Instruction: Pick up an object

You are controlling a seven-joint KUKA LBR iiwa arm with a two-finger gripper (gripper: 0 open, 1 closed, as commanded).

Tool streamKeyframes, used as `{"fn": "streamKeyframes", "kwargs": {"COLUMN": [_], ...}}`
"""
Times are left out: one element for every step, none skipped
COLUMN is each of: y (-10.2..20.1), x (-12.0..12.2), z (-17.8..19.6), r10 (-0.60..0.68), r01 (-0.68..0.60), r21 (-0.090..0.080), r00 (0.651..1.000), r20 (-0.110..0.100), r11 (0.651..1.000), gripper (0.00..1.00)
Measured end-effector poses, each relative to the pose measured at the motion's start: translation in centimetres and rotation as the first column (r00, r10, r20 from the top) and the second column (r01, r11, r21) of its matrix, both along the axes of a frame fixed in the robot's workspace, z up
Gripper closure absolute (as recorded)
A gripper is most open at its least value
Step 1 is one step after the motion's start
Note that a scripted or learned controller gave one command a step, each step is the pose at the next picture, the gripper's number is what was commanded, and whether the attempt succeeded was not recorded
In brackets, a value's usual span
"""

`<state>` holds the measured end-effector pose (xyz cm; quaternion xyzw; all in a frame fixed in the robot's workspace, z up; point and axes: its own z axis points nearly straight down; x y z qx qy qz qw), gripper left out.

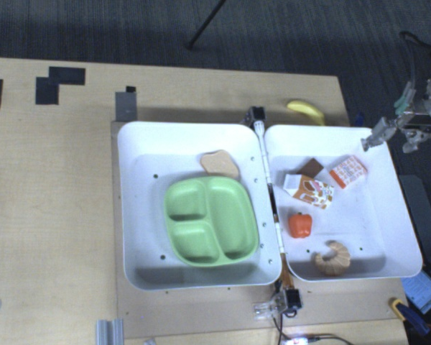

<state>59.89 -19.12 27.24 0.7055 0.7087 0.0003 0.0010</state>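
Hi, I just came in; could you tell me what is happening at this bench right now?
A robot arm is set to pick up an object from two white bins. Its end effector hovers at the top right corner of the right white bin, holding nothing. That bin contains a small red-and-white carton, an orange-printed white box, a brown block, an orange-red pepper toy and a tan croissant. The left white bin holds a green divided plastic tray.

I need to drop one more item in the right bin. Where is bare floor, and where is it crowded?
The right bin has bare floor along its right side, between the red-and-white carton and the croissant. Its upper-left middle is crowded: brown block, snack box and orange pepper sit close together.
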Motion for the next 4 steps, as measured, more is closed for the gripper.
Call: {"fn": "streamKeyframes", "kwargs": {"y": [-0.2, 5.3, 9.1, 9.2], "x": [-6.1, 0.5, 6.1, 6.2], "z": [-16.5, -18.7, -18.7, -17.6], "r10": [-0.002, 0.001, -0.001, 0.004], "r01": [0.002, -0.001, 0.001, -0.004], "r21": [0.002, 0.001, -0.001, -0.001], "r00": [1.000, 1.000, 1.000, 1.000], "r20": [-0.003, 0.003, -0.001, 0.002], "r11": [1.000, 1.000, 1.000, 1.000], "gripper": [0.00, 0.00, 0.00, 1.00]}}
